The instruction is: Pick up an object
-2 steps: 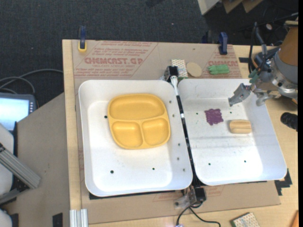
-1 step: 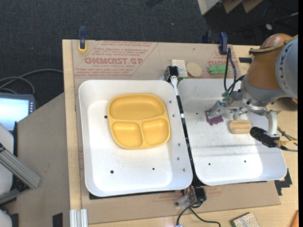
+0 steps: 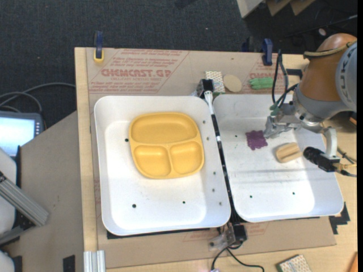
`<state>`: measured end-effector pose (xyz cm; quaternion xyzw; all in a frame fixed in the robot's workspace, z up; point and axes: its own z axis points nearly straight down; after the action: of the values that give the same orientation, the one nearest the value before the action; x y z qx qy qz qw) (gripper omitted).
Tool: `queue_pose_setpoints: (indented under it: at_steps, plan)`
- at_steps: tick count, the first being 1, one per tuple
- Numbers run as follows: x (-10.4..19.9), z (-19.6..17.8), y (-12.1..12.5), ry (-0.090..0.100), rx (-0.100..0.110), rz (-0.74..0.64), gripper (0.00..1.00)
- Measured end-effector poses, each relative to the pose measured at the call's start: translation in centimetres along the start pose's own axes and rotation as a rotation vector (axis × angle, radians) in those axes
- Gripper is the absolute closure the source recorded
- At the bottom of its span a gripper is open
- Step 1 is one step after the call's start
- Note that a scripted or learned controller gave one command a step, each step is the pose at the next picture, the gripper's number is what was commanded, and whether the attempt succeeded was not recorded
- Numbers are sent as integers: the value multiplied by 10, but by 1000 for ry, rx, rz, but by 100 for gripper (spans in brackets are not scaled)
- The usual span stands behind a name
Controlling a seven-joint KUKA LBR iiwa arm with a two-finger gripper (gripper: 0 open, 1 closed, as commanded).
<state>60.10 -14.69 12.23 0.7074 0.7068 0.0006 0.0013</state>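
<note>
The gripper [image 3: 273,128] hangs low in the right bin [image 3: 283,208], just right of a purple object [image 3: 256,140] lying on the bin floor; whether the jaws are apart or together cannot be told from this angle. A tan block [image 3: 287,152] lies near, below the gripper. The left bin [image 3: 113,197] holds a yellow 3-compartment plate [image 3: 165,144]. Both bins sit on the counter [image 3: 142,72].

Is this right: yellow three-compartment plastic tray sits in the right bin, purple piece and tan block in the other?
Wrong bin. The camera view shows the yellow three-compartment plastic tray in the left white bin; the purple piece and tan block lie in the right white bin.
</note>
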Motion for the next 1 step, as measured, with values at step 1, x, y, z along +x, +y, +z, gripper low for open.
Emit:
queue_pose_setpoints:
  at_steps: [1]
  plan:
    - [0, 1, 0, 0, 1, 1, 0]
